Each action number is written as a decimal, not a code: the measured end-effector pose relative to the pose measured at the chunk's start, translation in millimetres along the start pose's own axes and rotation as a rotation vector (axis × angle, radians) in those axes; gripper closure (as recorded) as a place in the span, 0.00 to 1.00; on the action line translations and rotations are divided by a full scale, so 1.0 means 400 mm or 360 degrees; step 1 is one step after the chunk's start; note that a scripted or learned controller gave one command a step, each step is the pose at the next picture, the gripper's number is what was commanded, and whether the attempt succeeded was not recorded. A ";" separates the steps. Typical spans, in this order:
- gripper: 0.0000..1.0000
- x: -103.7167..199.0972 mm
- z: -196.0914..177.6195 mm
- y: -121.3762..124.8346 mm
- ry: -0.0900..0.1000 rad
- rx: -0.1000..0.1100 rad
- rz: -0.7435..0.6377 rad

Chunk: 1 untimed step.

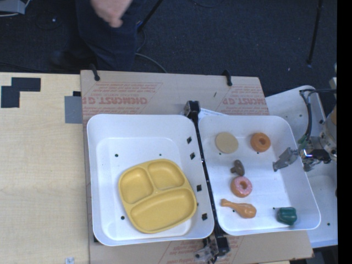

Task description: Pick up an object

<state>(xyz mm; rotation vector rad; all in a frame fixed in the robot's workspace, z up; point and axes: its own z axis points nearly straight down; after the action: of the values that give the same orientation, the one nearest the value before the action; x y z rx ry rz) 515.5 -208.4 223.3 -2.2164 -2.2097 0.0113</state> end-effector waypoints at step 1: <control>0.00 0.000 -0.016 0.006 -0.0005 -0.0020 -0.0005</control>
<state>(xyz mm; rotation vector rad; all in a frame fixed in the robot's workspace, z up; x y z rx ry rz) 518.2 -208.3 229.6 -2.2210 -2.2208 0.0014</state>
